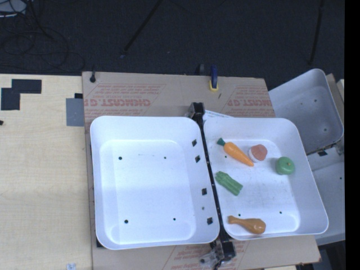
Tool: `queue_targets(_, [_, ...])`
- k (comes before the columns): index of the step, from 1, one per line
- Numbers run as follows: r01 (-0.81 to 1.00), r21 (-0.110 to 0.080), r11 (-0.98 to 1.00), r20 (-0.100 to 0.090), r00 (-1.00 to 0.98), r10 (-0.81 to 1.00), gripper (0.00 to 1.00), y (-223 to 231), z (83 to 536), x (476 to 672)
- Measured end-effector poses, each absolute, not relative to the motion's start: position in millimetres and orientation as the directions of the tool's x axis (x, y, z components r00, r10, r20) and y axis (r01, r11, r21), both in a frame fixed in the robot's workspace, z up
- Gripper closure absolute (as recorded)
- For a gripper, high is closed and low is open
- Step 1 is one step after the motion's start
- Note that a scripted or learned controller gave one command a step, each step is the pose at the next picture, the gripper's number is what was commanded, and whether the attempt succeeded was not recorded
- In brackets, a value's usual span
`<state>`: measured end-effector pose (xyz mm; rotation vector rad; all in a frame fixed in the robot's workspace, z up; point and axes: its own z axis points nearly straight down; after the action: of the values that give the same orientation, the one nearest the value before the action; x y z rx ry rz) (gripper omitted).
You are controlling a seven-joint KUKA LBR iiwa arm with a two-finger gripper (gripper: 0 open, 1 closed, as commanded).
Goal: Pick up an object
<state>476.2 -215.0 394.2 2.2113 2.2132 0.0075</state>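
drumstick (248,224) nearest, then cucumber (229,183), carrot (237,153), green apple (285,165)

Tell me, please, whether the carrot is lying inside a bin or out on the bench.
In. The carrot lies flat on the floor of the right bin, beside a pink-and-white piece, well within the bin's rim.

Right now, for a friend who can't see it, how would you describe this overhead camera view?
Two shallow white bins sit side by side; the right bin holds a carrot, a green apple, a pink slice, a green vegetable and a drumstick.
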Motion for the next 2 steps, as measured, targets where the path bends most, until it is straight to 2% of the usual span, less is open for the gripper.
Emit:
queue_targets(1, [1.0,0.002,0.004,-0.001,-0.004,1.0,1.0,-162.3,464.6,489.5])
queue_targets(2, [1.0,0.0,0.003,-0.001,-0.003,1.0,1.0,-89.1,539.5,480.1])
